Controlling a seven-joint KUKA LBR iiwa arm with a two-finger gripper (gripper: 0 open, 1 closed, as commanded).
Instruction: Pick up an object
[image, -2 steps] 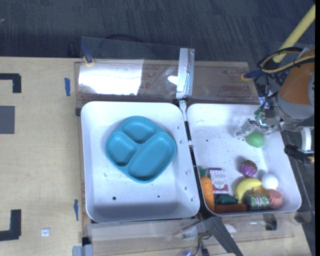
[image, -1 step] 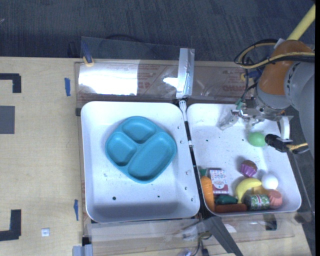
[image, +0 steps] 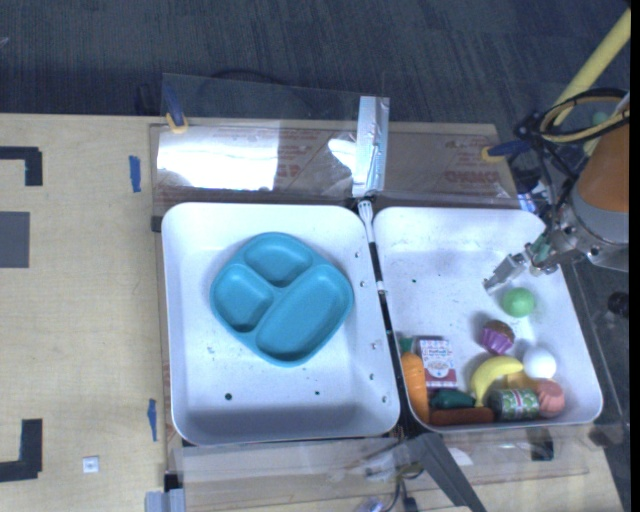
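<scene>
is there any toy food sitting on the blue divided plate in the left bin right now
No. The blue divided plate has nothing in its three compartments; the toy food is piled in the near part of the right bin.

Blue plate (image: 282, 297) glossy plastic; bins (image: 190, 330) smooth white; bench (image: 80, 330) matt wood.

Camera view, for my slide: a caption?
Tool above small green ball in right white bin; blue divided plate left.

Grey arm (image: 600, 200) entering from right, tool (image: 503, 273) angled down-left, orange band above wrist
</scene>
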